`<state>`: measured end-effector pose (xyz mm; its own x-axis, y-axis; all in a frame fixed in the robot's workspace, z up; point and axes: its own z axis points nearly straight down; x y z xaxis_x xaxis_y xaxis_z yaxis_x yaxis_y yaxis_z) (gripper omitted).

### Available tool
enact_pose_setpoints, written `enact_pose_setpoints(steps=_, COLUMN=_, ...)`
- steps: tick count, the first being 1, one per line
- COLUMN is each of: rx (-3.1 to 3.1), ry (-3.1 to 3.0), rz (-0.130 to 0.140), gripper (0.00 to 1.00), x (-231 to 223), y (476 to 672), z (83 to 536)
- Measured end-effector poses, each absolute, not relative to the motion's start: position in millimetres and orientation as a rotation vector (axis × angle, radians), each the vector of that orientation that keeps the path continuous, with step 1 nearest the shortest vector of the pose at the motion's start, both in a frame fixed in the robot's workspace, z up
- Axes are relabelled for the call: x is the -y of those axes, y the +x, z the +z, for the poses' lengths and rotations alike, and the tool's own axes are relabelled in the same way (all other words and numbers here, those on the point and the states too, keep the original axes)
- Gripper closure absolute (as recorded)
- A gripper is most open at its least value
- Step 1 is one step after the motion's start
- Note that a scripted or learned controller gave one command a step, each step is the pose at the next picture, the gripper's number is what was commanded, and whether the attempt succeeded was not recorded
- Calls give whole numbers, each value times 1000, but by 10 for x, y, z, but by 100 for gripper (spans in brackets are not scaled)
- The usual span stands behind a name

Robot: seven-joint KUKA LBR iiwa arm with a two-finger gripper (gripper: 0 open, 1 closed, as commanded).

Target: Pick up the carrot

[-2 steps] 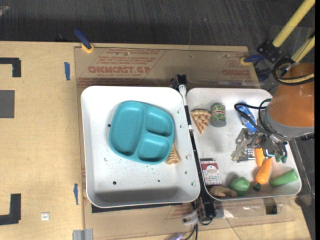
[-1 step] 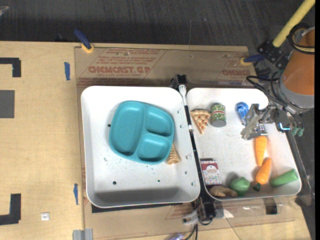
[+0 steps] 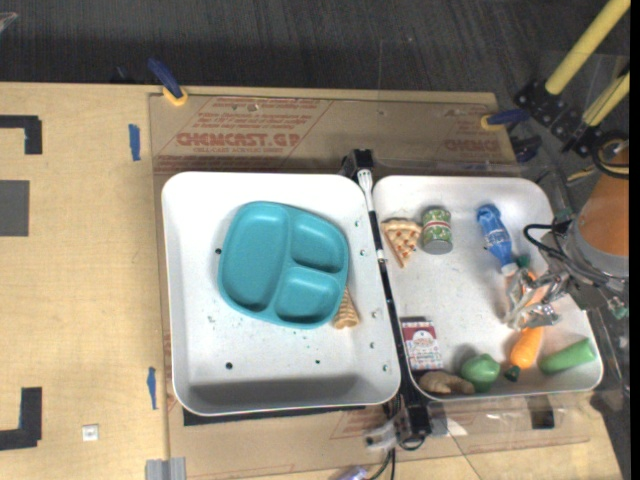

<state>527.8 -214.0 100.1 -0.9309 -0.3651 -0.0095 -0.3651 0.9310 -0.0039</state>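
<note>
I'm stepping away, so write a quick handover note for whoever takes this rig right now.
Gripper: low over the right bin, near its right wall, just above the carrot; finger state cannot be told.
Carrot: lying on the bin floor near the front right corner, between a green pepper and another green vegetable.
Done: arm is positioned at the carrot.
Left: grasp and lift it.
</note>
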Motion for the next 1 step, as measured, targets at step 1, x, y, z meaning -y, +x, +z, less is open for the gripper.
enact_pose_setpoints(steps=1, rx=-3066, ry=-584, rz=-2, gripper=0, x=2109, y=5317, z=1021)
